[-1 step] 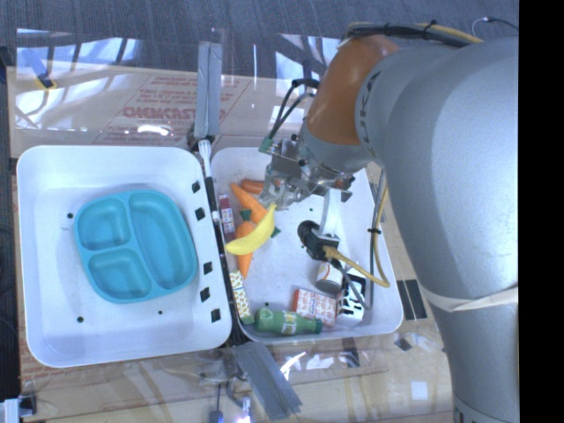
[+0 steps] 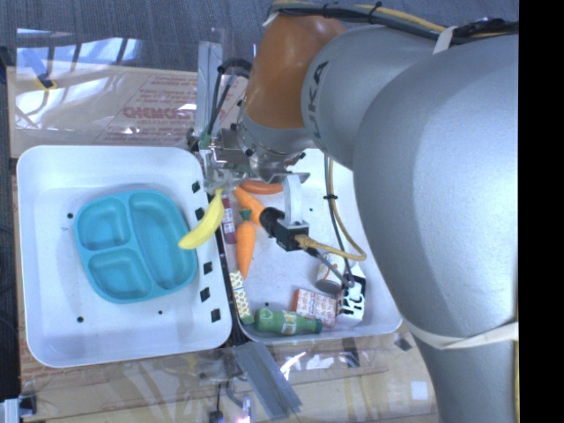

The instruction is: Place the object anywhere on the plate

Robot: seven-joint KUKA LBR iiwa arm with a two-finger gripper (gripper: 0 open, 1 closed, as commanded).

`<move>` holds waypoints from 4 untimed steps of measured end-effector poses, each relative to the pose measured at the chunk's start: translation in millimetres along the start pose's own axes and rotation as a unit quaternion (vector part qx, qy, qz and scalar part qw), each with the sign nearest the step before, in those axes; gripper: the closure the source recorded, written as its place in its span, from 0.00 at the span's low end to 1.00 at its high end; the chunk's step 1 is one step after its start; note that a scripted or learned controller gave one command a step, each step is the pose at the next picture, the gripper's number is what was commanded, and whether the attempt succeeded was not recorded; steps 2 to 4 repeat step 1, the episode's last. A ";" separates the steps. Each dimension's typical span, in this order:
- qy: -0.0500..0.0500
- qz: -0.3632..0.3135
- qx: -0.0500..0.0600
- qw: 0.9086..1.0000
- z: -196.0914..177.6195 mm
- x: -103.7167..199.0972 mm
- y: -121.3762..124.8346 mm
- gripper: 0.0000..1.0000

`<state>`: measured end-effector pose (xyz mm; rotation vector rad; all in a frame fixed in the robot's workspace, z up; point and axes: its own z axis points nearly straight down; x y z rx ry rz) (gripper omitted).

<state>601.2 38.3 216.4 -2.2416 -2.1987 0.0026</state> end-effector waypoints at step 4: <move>0.000 0.000 0.000 1.000 -0.1 -0.2 0.0 0.00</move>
